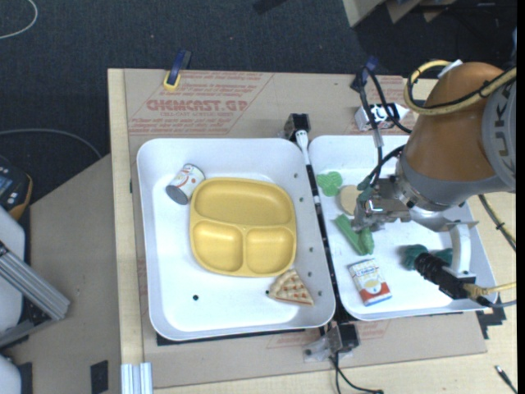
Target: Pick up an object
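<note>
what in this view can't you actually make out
- Right bin: in the camera view, its far right part is covered by the arm.
- Tan thing: largely hidden behind the gripper, so I cannot tell what it is.
- Teal thing: one end is hidden under the wrist, so its shape is unclear.
- Carton print and can label: too small to read.
</note>
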